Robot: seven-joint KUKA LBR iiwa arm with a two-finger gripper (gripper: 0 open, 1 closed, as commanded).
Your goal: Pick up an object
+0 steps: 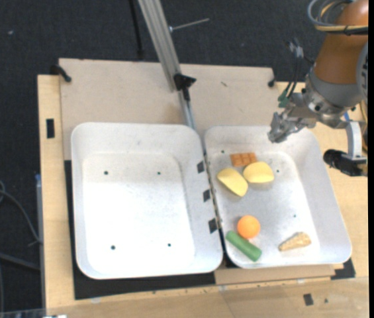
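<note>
Below-left of fingers point(278, 134) — waffle piece point(243, 158), apart, unheld.

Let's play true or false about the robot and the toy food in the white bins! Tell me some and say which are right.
1. The orange ball lies in the right bin. True.
2. The green piece lies in the left bin. False: it lies in the right bin, just below the orange ball.
3. The gripper is over the far edge of the right bin. True.
4. Two yellow pieces lie side by side. True.
5. The gripper is touching the tan wedge. False: the wedge lies at the bin's near side, far from the gripper.
</note>
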